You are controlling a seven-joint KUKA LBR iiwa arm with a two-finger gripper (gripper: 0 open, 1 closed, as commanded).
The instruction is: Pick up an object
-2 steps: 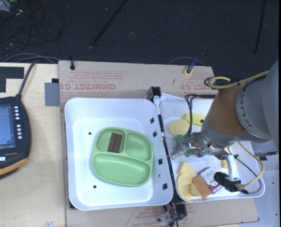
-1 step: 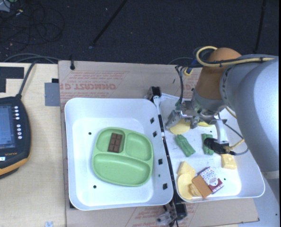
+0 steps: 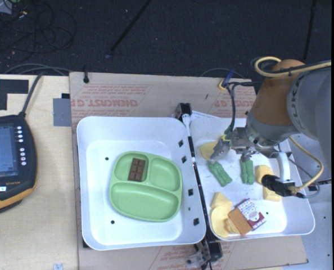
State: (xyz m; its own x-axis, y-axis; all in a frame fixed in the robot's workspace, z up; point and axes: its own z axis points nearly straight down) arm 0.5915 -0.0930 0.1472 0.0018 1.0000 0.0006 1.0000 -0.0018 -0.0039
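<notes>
Fingers (image 3: 219, 149) of the gripper (image 3: 230, 152) look spread apart with nothing between them — they hang over the right bin (image 3: 302, 229), near its left wall. Just under them lies a green block (image 3: 220, 174), a second green block (image 3: 247, 170) beside it. They look small, light and hard — best pinched across the narrow sides, I think.

Dark, perhaps carpeted floor (image 3: 156, 32) with cables (image 3: 37, 21) behind pale wooden bench (image 3: 49, 207).
</notes>
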